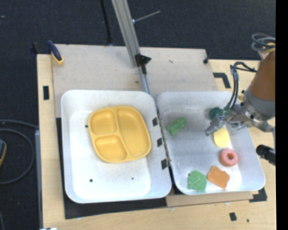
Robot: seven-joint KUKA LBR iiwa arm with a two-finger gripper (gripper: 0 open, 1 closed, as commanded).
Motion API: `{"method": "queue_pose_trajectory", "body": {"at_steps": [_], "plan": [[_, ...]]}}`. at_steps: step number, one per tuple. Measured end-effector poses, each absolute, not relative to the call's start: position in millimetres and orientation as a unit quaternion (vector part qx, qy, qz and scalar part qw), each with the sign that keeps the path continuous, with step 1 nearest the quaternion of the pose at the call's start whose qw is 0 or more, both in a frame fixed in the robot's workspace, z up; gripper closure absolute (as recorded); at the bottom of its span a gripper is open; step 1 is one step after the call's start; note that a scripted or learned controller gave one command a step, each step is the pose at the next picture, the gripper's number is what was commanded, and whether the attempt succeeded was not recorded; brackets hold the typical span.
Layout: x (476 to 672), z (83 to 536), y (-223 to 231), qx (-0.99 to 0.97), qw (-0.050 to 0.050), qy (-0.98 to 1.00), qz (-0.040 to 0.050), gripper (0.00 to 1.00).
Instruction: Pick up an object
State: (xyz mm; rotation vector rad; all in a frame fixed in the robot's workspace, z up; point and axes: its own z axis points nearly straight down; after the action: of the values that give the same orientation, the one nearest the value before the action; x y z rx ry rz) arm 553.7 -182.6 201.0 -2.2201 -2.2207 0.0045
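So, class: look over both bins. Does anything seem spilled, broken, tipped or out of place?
Nothing stands out. The yellow divided plate lies flat in the left bin. In the right bin, the green block, yellow piece, pink ring, orange piece and green piece lie loose, apart and intact.

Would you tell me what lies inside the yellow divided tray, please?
The yellow divided tray, lying in the left bin, holds nothing in its three compartments. Whatever is beneath it is covered.
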Motion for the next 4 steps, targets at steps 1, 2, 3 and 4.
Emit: {"method": "queue_pose_trajectory", "body": {"at_steps": [1,2,3,4], "plan": [[552.9,144,-173,-0.707,0.001,-0.707,0.0011,0.0],[553.8,100,-174,-0.708,-0.002,-0.707,-0.0003,0.0],[555.4,114,-175,-0.709,-0.003,-0.706,-0.0023,1.0],[561.2,178,-175,-0.706,-0.004,-0.708,-0.0016,1.0]]}}
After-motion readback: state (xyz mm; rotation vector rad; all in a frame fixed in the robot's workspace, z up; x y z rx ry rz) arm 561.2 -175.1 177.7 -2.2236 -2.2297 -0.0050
